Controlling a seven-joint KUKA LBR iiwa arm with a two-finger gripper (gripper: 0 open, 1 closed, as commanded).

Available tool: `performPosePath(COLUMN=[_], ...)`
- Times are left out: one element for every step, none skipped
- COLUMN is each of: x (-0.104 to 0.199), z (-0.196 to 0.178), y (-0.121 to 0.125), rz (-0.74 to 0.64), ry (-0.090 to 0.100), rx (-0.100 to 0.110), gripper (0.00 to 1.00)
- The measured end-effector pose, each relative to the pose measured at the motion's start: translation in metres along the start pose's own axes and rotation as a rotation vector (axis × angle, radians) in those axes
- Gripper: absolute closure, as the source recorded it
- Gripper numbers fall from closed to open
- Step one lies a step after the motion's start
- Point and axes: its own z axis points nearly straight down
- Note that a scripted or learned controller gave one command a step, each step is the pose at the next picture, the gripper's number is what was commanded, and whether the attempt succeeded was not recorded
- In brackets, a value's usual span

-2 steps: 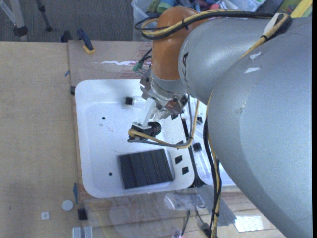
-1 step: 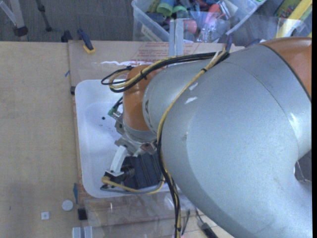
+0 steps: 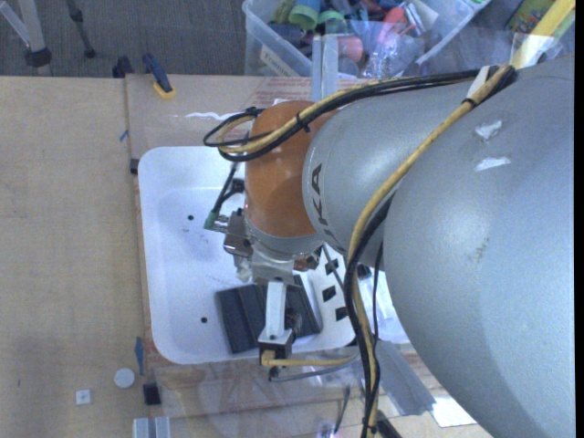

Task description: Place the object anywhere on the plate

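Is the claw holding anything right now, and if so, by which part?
Cannot be told. The claw hangs low over the near end of the white bin, with dark flat shapes around it; no object can be seen between its tips.

This is a robotics lab or test cell. A large grey industrial arm [image 3: 456, 245] with an orange band [image 3: 274, 176] and loose black and yellow cables [image 3: 365, 235] reaches over a shallow white bin [image 3: 173, 235] set on a plain wooden bench [image 3: 64, 245]. Behind the bin, beyond the bench edge, a clear plastic tub [image 3: 365, 16] holds jumbled colourful toys on grey carpet [image 3: 137, 16].
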Motion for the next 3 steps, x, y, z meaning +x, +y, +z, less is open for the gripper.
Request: performPosePath(x=[0.018,0.002,-0.005], z=[-0.099,0.04,0.08], y=[0.037,-0.01,-0.018], rz=[-0.323,-0.173,-0.491], ry=[0.0,-0.001,0.01], rx=[-0.002,0.003,-0.014], gripper=[1.0,1.0,1.0])
